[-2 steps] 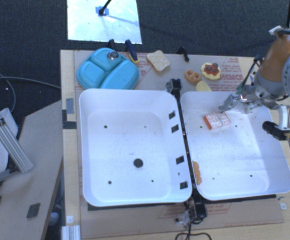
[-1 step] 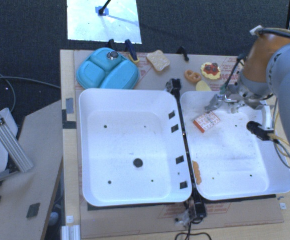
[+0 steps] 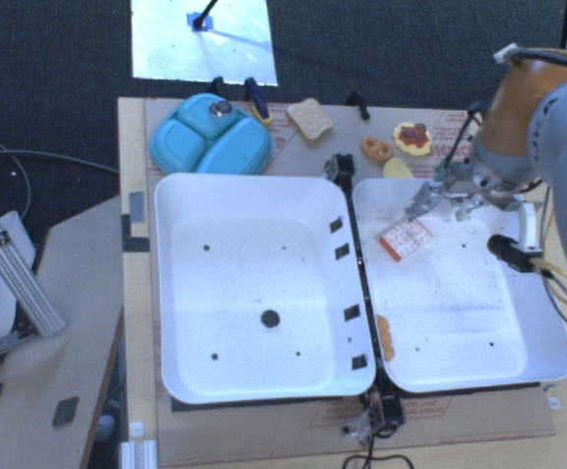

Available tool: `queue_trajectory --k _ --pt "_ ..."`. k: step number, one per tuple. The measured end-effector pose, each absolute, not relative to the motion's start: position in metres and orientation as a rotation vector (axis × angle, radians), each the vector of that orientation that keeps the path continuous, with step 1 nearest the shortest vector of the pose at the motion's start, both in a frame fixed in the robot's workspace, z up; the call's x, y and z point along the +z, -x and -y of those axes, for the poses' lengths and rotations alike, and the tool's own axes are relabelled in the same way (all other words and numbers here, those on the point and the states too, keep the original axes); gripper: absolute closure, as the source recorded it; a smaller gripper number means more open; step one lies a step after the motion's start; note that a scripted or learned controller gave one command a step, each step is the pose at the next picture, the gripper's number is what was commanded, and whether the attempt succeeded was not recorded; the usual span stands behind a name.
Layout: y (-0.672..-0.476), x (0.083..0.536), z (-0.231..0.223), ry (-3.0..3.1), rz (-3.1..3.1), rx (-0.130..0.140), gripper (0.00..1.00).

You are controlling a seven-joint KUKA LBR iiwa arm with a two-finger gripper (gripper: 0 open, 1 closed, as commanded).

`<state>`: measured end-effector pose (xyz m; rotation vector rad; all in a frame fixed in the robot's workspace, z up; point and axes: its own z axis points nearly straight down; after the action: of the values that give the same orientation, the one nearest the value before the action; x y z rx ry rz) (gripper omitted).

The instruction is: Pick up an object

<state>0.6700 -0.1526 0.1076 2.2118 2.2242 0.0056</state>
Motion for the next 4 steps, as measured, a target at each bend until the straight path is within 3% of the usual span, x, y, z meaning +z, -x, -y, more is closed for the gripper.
queue_trajectory --k 1,2,3,4 --pt "-0.581 0.092 0.169 -2.215 -2.205 0.022 0.00" --pt "-0.646 0.104 0.199 -2.207 -2.219 0.008 0.00" --pt "-0.670 0.085 0.205 -2.216 -2.227 0.003 0.00" --pt "-0.672 0.099 0.206 -2.206 -2.222 0.008 1.00"
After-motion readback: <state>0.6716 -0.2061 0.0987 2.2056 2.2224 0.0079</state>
